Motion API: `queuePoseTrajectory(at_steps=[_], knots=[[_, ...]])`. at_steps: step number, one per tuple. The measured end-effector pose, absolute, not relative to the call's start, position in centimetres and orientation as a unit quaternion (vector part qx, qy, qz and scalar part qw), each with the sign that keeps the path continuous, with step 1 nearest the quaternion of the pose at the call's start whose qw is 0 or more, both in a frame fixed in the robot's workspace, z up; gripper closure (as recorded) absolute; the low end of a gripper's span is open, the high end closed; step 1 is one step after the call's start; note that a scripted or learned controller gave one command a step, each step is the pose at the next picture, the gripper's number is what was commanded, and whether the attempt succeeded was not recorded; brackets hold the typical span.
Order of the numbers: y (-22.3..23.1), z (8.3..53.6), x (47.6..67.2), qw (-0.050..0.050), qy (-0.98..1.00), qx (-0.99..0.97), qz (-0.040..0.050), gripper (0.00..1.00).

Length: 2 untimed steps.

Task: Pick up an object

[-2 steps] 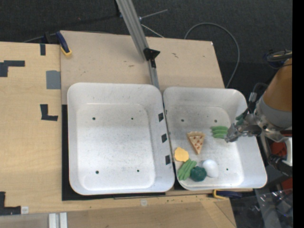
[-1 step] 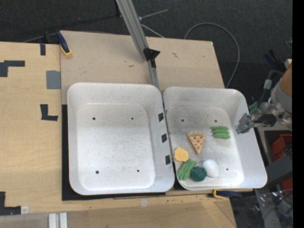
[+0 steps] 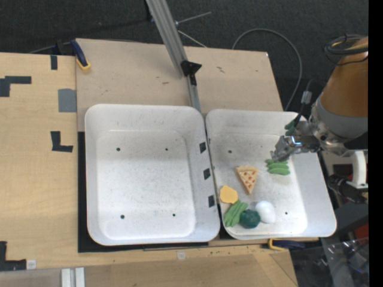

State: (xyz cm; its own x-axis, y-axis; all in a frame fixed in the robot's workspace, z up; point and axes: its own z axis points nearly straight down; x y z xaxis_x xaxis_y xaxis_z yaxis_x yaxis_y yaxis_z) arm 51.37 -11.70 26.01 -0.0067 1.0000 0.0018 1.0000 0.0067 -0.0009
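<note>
Right bin (image 3: 311, 220): tool (image 3: 279, 155) seemingly touching green pod (image 3: 278, 168).

I see two white bins, the right bin (image 3: 311, 208) speckled dark. In it: a tan pizza slice (image 3: 247, 178) dotted red, a yellow-orange piece (image 3: 228, 194), green pods (image 3: 278, 168), a dark green ball (image 3: 250, 219), a white egg (image 3: 265, 211).
</note>
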Motion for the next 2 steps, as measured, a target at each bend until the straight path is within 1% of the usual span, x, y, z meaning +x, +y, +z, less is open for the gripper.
queuePoseTrajectory(at_steps=[1, 2], knots=[[-6.8, 24.9, 52.7, 0.002, -0.709, -0.705, 0.0007, 1.00], [-2.4, 23.9, 56.2, 0.001, -0.709, -0.705, 0.0002, 1.00]])
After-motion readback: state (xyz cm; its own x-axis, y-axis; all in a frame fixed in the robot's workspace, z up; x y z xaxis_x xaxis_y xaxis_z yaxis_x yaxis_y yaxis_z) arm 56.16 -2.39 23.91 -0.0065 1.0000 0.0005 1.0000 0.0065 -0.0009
